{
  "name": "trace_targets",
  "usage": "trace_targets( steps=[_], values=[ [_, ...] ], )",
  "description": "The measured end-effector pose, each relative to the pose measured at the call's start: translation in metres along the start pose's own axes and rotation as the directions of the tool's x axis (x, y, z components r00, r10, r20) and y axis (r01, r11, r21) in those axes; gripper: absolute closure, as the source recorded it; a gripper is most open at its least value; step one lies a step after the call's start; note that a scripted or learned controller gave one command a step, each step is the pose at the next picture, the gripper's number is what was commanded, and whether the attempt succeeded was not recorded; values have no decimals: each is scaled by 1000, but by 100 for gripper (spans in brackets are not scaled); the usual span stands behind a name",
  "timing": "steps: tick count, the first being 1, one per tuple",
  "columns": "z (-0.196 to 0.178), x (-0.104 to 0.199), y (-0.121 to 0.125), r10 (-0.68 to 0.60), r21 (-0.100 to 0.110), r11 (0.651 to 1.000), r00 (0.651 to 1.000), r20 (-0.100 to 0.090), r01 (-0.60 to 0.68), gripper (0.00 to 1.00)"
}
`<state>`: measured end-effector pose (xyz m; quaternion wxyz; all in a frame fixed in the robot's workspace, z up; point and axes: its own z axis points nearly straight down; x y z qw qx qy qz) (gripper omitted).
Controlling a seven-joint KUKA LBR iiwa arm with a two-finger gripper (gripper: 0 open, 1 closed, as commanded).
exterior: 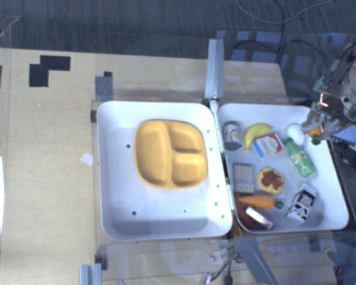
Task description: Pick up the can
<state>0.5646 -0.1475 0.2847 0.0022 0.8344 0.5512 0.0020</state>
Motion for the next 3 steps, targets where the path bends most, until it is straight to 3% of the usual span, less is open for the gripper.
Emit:
trace_targets(
  steps=[1,2,3],
  values=[
    [25,-39,-13,513,3,859,859,2,-513,100],
    [-152,-62,3,307,0,952,952,1,-307,100],
    [-152,-69,-39,336,1,942,942,1,-336,100]
  ],
)
